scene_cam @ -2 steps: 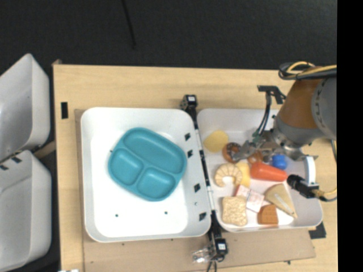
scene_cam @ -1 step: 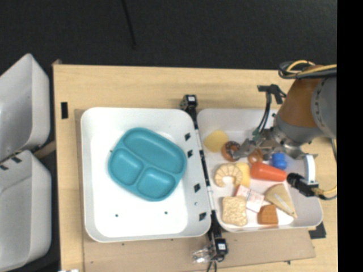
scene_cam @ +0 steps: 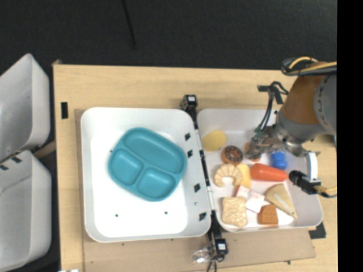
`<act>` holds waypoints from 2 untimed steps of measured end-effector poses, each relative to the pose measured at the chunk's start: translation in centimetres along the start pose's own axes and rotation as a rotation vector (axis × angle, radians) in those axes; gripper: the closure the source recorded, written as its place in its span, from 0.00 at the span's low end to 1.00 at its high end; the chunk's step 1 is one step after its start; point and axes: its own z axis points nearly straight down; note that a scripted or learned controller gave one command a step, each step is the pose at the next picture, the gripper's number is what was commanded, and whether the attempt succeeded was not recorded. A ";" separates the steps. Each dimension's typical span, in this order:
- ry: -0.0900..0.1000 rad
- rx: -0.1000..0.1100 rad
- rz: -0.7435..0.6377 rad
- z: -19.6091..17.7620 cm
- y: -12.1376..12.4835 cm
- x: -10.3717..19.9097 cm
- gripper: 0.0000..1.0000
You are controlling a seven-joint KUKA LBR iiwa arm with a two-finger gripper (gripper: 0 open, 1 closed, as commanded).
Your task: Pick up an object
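Fixed overhead camera, slanted down on both bins (scene_cam: 91,169)

Divided tray (scene_cam: 148,163) in left bin (scene_cam: 93,220), food items (scene_cam: 249,180) in right bin (scene_cam: 312,214)

Grey arm (scene_cam: 326,103) with orange band (scene_cam: 300,106), black and yellow cables (scene_cam: 298,64)

You are looking down at a light wooden bench (scene_cam: 130,84) with an even, pale grain, its top lit flatly with no hard shadows. Beyond its far edge the floor (scene_cam: 170,21) is dark, near black, crossed by a thin dark cable (scene_cam: 127,16) that runs off toward the top. At the left edge, two pale grey padded shapes (scene_cam: 20,152) sit one beside the other, partly overlapping the bench corner; what they are cannot be told.
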 end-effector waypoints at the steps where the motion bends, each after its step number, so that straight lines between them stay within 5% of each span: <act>1: -0.002 0.010 -0.002 -4.4 -0.2 -0.4 1.00; 2: -0.002 0.008 -0.008 -10.7 -0.2 -0.3 1.00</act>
